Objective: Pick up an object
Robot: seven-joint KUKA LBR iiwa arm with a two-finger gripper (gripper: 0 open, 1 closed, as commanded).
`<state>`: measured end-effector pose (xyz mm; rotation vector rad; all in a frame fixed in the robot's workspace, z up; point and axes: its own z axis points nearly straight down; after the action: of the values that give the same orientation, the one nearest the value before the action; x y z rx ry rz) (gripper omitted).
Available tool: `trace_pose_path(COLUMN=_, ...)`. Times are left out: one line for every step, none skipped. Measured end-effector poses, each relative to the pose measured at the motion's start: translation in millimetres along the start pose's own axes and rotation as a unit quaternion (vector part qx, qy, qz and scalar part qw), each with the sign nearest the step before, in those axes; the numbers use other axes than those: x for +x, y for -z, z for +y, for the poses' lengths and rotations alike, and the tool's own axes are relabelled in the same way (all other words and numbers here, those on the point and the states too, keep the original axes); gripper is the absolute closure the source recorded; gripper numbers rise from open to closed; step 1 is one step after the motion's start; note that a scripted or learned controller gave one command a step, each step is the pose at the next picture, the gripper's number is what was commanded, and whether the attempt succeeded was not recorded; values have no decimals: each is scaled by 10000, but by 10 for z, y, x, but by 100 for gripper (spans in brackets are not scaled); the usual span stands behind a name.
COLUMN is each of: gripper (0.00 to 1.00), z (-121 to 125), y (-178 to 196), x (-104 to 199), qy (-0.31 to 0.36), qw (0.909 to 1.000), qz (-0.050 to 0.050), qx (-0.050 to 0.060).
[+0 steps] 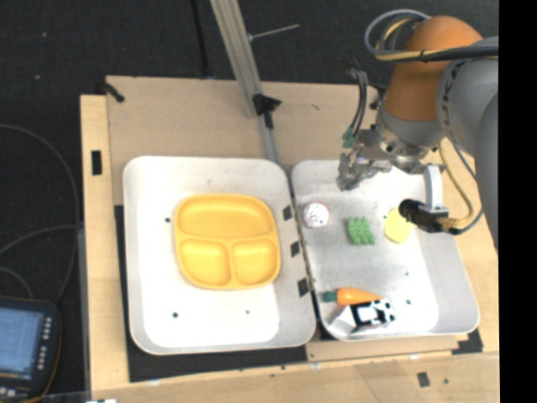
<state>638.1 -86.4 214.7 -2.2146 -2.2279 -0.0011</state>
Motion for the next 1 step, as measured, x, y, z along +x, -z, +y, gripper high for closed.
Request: trace_pose_path(gripper=100, z=41, y=146, x=569, qy=11, qw=10000, qz=5, qx=-13)
